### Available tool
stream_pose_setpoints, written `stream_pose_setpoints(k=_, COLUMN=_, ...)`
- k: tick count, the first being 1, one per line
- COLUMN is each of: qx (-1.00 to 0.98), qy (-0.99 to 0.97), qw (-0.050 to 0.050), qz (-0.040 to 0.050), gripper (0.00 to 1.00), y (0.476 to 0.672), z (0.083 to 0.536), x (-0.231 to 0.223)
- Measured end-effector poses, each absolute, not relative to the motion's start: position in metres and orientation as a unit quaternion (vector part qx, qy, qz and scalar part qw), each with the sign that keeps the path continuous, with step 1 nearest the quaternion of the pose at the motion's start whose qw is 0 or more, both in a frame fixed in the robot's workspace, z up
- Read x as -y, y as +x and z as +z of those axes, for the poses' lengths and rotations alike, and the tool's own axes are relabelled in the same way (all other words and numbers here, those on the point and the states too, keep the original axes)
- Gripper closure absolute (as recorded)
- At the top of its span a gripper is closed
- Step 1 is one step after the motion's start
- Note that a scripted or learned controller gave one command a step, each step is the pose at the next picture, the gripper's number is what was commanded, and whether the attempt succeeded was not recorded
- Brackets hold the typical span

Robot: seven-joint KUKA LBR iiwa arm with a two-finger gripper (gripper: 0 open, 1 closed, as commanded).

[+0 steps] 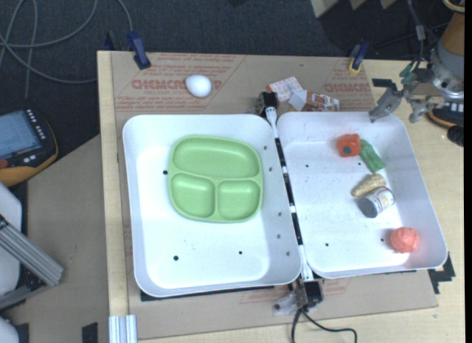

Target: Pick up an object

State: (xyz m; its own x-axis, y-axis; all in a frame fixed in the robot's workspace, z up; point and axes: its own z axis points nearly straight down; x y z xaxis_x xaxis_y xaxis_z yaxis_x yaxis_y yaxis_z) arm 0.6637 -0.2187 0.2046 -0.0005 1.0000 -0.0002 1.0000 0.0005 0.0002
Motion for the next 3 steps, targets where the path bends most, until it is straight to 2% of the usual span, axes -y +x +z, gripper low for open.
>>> stream_pose_setpoints(k=1, qx=-0.708, qy=0.706, qw=0.002, qz=0.0005, gripper=0.0, y=0.66, z=0.086, x=0.197)
stream_pose_setpoints(k=2, qx=-0.708, qy=0.707, qw=-0.001, qz=0.0001, gripper=0.0, y=0.642, z=0.085, x=0.144)
stream_pose_setpoints(k=3, qx=-0.708, qy=0.706, qw=0.001, qz=0.0007, gripper=1.0, y=0.643, z=0.095, x=0.144)
